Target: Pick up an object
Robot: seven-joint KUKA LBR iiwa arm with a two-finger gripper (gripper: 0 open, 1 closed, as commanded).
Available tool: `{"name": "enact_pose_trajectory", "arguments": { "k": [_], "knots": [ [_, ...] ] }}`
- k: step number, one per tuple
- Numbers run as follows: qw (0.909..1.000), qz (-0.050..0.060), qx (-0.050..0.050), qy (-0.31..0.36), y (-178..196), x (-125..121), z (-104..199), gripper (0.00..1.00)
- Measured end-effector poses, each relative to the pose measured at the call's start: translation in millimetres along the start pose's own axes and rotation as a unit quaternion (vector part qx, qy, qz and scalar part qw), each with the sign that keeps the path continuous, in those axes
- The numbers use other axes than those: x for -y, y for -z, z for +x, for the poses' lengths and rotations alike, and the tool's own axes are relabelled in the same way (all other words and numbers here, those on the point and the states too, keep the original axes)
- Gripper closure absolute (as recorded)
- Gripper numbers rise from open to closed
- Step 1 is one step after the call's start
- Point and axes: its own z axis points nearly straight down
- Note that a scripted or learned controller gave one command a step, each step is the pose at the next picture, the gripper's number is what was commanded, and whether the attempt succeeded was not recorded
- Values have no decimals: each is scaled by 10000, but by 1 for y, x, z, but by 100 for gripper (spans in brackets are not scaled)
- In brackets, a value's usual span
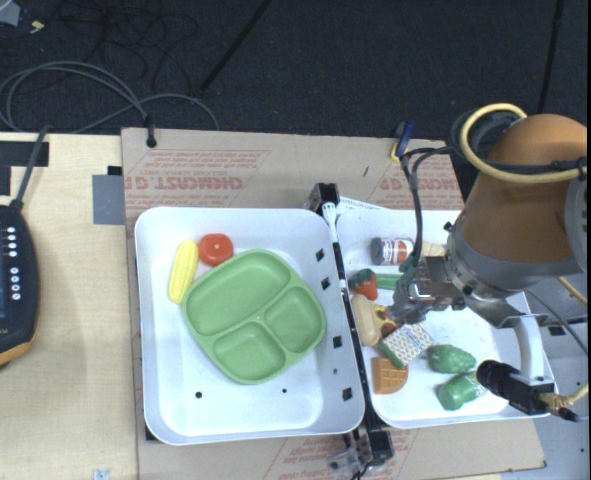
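My gripper (407, 306) hangs low over the middle of the right bin (520, 413), reaching in from the right. Just left of and below it lie a tan hot-dog bun (366, 321) and a small blue-and-white checkered packet (407, 345). A red-and-green toy vegetable (363, 283) sits by the bin's left wall, and a small can (389, 251) lies on its side farther back. A brown waffle piece (387, 375) and two green toy pieces (449, 358) (459, 392) rest toward the front. Nothing is visibly held.
The left bin (165, 388) holds a green divided plate (254, 314), a yellow corn cob (182, 270) and a red tomato (215, 248). A divider ridge (340, 308) separates the bins. A teach pendant (0, 288) lies at the far left of the bench.
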Motion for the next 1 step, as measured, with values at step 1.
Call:
{"name": "enact_pose_trajectory", "arguments": {
  "k": [1],
  "knots": [
    [10000,83,22,-42,-47,-18,24,100]
  ]
}}
